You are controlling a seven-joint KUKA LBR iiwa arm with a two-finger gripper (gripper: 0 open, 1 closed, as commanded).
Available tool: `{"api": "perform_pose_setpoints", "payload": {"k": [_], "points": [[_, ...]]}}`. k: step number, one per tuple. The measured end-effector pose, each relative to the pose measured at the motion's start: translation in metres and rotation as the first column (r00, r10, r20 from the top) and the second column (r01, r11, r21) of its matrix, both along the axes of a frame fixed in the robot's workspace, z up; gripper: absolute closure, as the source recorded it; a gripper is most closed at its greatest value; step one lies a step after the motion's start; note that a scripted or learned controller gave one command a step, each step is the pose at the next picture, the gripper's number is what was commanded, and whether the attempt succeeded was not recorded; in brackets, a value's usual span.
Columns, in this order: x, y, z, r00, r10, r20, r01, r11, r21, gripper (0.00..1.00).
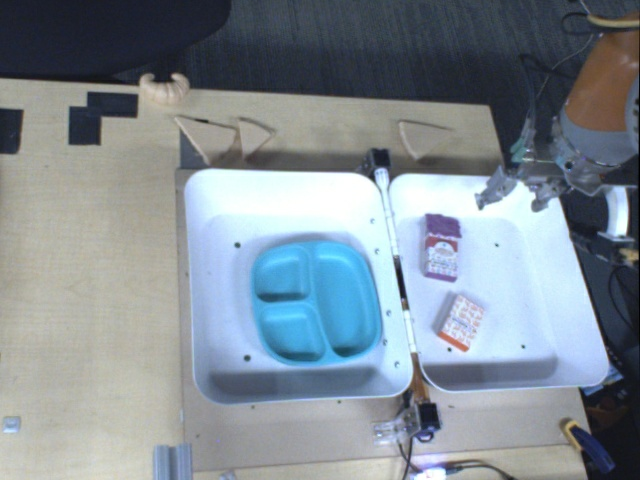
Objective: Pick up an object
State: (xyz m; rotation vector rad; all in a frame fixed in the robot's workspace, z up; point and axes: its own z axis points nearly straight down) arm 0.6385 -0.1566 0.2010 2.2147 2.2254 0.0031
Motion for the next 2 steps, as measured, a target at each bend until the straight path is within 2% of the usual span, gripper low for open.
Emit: {"api": "perform_pose_setpoints", "payload": {"k": [1, 2], "points": [[-0.053, 0.011, -0.103, 1.000, -0.002, 0.008, 0.002, 1.000, -0.001, 0.00], [-0.106, 0.043, -0.111, 1.000, -0.004, 0.015, 0.004, 1.000, -0.002, 0.00]]}}
